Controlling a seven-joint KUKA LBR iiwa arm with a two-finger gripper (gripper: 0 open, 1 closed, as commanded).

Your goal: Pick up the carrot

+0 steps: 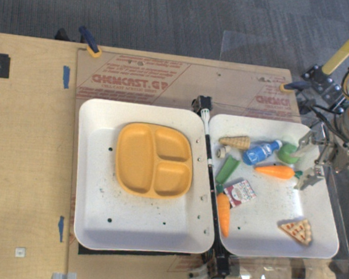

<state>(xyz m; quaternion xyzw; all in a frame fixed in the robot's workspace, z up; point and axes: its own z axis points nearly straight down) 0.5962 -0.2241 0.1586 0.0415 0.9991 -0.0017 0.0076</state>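
Camera view shows the carrot (275,172) lying in the right bin (321,244), just left of the gripper (311,162), whose fingers (310,179) stand spread apart with nothing between them, near a second carrot (223,214).

There is one fixed camera. It is placed above the desk (24,151) and looks down at a slant, so the far edge of the desk is at the top of the picture. It stands far enough to show both the left bin (85,219) and the right bin (325,238) completely, with grey floor (175,12) beyond.
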